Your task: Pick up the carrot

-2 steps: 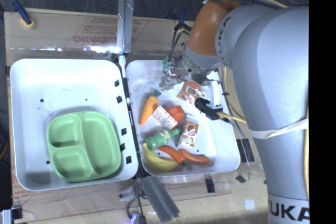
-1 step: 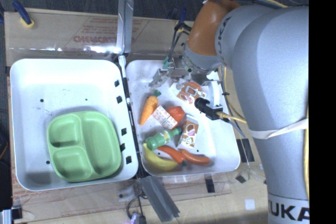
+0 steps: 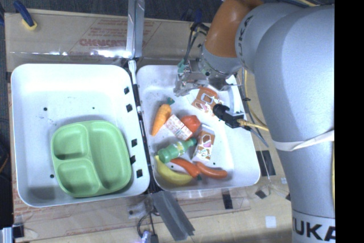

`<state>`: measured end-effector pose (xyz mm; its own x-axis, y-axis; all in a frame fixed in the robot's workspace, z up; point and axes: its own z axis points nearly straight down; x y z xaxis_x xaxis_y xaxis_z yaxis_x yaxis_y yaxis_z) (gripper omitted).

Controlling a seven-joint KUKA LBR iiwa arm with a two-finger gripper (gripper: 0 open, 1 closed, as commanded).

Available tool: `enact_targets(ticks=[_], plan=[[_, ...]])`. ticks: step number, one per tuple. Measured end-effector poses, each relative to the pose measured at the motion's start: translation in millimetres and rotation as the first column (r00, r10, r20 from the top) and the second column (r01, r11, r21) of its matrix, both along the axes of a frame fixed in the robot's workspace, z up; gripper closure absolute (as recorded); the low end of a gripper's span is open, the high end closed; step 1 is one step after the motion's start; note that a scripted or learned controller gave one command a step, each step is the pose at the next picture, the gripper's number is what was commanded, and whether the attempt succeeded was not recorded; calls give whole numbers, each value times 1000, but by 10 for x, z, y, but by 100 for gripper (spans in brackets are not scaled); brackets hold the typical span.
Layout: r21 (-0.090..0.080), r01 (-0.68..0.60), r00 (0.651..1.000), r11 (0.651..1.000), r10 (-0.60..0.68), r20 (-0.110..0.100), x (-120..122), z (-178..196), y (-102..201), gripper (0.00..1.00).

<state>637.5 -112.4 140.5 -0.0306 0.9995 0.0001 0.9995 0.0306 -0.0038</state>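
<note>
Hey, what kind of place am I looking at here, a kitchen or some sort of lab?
Most likely a robotics lab bench, not a kitchen. A grey industrial arm reaches over two white bins; the food, like the carrot and banana, looks like toys, and the green tray sits unused.

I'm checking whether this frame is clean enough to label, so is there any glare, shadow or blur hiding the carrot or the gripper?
Camera view: the carrot is sharp and evenly lit; the gripper is small and dim under the arm, its outline hard to read; glare streaks the bench above the left bin; soft shadows edge the green tray.
</note>
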Motion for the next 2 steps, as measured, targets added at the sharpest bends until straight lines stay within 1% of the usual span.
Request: enact_targets(ticks=[1, 2], plan=[[0, 0, 1000, 1000, 0, 0, 0, -1, 1, 0], [1, -132, 991, 991, 132, 1, -311, -491, 164, 0]])
